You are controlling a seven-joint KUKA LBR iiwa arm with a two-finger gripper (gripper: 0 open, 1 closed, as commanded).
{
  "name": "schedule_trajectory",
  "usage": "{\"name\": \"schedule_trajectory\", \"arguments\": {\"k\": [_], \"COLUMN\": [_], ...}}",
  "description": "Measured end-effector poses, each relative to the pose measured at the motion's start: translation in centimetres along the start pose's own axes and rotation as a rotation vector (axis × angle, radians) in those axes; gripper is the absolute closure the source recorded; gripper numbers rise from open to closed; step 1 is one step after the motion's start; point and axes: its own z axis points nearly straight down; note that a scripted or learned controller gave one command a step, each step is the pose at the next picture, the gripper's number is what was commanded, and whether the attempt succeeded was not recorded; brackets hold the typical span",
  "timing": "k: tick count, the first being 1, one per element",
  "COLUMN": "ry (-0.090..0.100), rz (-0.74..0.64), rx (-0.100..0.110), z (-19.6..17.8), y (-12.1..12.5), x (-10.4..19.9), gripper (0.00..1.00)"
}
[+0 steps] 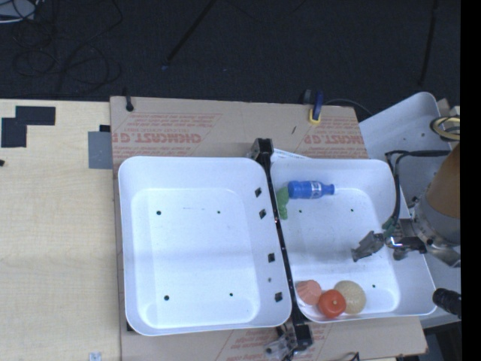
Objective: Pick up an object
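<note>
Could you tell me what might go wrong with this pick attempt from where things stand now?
1. The gripper hovers over bare floor of the right bin, apart from every object; closing here would likely grab nothing.
2. The red ball, the beige ball and a pink piece crowd one corner, so a grasp may slip or hit the wall.
3. The blue bottle lies on its side and may roll.

A robotics lab: white bins [128, 201] on cardboard [188, 126] (cables behind).
</note>
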Motion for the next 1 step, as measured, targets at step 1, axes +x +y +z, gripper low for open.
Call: {"name": "schedule_trajectory", "arguments": {"k": [1], "ry": [0.0], "rz": [0.0], "rx": [0.0], "z": [0.0], "y": [0.0], "x": [0.0], "gripper": [0.0]}}
